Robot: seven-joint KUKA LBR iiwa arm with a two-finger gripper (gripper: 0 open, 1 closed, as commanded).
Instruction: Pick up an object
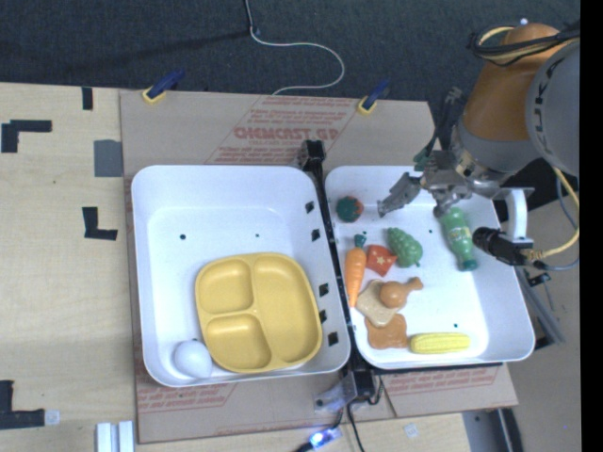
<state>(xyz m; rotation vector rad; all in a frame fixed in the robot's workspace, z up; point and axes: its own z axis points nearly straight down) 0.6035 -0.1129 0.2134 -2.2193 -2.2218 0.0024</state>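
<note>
Nearest, in the right bin (499, 332), a corn cob (440, 344) lies with its long axis left-right. Beyond it sit a drumstick (400, 293), a carrot (353, 273) lying near-to-far, and a green bottle (459, 236) lying near-to-far, cap end away. Farther, the tool (421, 194) hangs spread wide, pinching nothing.

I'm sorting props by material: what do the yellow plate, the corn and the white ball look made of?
The yellow plate looks like moulded plastic with a smooth matte finish and rounded divider ridges. The corn seems to be toy plastic, evenly yellow with a slight sheen. The white ball is smooth and softly glossy; plastic or foam, hard to tell.
</note>
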